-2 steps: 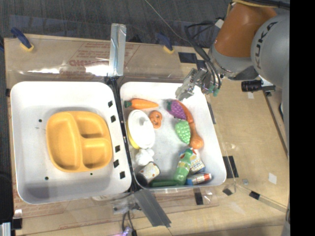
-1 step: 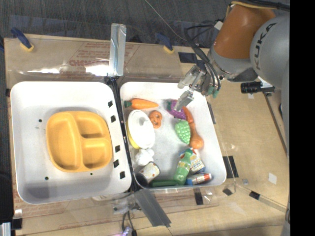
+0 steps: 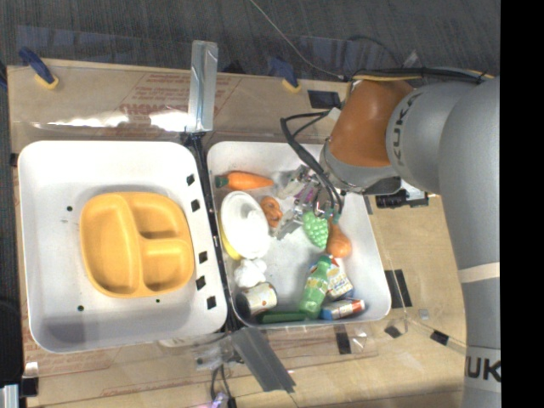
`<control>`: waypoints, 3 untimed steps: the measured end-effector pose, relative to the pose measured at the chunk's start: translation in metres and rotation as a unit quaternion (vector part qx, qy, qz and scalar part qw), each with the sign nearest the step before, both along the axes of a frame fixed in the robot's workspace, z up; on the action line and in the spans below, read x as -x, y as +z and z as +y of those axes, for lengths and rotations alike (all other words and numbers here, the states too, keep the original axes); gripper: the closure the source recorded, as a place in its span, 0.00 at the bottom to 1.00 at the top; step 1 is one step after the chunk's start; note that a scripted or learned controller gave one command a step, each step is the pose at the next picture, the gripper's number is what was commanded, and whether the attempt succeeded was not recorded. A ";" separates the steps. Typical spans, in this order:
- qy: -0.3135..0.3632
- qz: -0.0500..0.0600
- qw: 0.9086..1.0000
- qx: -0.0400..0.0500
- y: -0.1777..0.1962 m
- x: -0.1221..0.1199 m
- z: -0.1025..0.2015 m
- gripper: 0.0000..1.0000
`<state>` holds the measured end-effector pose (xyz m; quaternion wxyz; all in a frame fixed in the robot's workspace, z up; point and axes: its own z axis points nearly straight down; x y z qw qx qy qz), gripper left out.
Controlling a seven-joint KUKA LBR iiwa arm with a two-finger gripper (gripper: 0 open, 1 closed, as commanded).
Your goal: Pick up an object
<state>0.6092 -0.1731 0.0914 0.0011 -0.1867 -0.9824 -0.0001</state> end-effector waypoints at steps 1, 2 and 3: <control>0.077 -0.001 0.997 0.000 0.002 0.024 0.001 0.00; 0.008 -0.005 1.000 0.004 0.004 0.045 0.047 0.00; -0.234 -0.002 0.972 0.002 0.002 0.049 0.044 0.00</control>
